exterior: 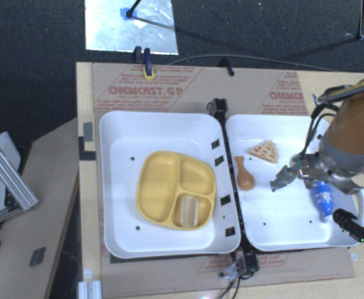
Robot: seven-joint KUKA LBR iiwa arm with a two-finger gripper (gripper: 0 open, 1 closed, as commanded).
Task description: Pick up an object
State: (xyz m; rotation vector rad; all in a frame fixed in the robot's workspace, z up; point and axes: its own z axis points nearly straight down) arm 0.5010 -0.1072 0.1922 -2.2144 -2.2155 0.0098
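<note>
While the pincer hangs over the right bin, I cannot tell its grip; a blue bottle lies just right, a drumstick left.

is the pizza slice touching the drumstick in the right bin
Apart. The camera view shows bare white bin floor between the pizza slice and the drumstick, which lies below and left of it.
</note>
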